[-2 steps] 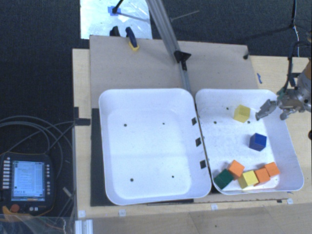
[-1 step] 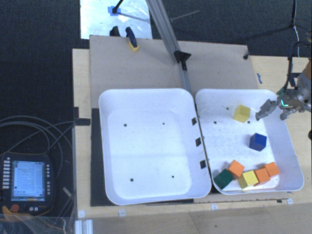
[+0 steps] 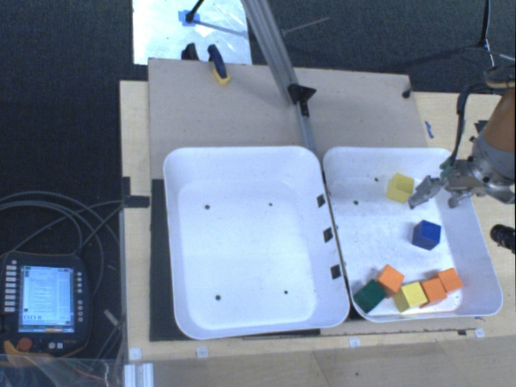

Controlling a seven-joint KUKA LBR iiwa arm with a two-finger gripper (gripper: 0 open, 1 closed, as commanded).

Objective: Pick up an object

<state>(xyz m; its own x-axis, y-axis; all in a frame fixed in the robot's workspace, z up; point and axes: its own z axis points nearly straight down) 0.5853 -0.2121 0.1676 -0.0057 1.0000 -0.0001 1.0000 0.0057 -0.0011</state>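
Camera view: the gripper (image 3: pixel 436 191) hangs over the right bin (image 3: pixel 476 252), fingers spread apart, holding nothing, between a yellow cube (image 3: pixel 400 188) and a blue cube (image 3: pixel 426 234). Green, orange and yellow cubes crowd the bin's near wall. The left bin (image 3: pixel 181 216) adjoins it on the bench (image 3: pixel 355 103); a pendant (image 3: pixel 42 303) lies on dark carpet.

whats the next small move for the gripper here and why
Probably lower the gripper toward the blue cube. It hangs over the right bin between the yellow cube and the blue one, with nothing between its fingers, and the blue cube sits alone, apart from the cluster.
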